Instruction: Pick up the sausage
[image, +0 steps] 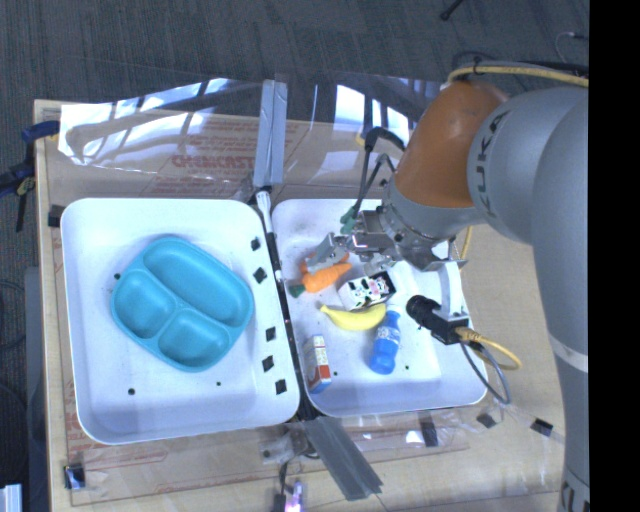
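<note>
I am looking at the pincer (342, 247), which is hanging low in the right bin (455, 385). I cannot tell whether it is apart or together, as the wrist is blocking it. Just beneath it an orange carrot (326, 276) is lying, tapered and smooth, possibly touching it. A little beyond, on the arm's side, a black-and-white patterned toy (366, 290) is sitting, and past that a curved yellow banana (354, 318) and a glossy blue bottle (385, 345). Farthest off is what I am taking for the sausage (318, 362): a short reddish-brown cylinder with a pale end, lying well apart from the pincer, toward the camera and hugging the bin's inner wall. Its long axis is running along that wall, so I am judging the grasp needs closing across it.
</note>
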